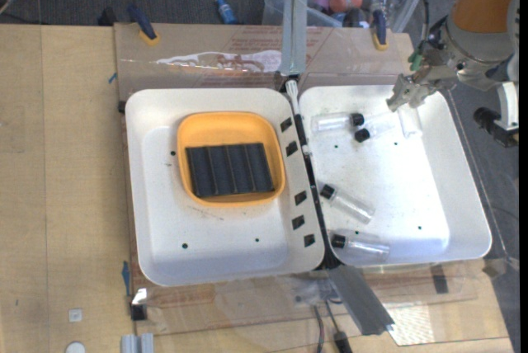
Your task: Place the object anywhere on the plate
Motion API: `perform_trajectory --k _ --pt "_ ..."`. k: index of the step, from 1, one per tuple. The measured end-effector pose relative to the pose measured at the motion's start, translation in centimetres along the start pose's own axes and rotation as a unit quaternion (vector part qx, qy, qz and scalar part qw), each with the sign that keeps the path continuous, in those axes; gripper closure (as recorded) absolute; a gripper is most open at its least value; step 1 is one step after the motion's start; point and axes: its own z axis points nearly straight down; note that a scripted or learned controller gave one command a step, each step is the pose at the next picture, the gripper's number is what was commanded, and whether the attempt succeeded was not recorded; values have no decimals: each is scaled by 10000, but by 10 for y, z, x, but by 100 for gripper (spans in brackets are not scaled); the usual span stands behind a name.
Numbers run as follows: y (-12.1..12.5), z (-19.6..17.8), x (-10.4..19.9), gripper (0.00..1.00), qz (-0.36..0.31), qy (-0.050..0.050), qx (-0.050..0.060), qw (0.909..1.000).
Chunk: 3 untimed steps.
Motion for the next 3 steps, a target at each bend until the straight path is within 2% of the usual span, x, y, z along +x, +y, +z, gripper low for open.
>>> perform_trajectory --k 1,2,3 --pt "1 -40 -22 100 -794 -3 -8 9968" --pt "-9 -169 -87 100 -1433 -3 -4 9897" --pt "-8 -213 -85 100 -2814 -18 -21 9596"
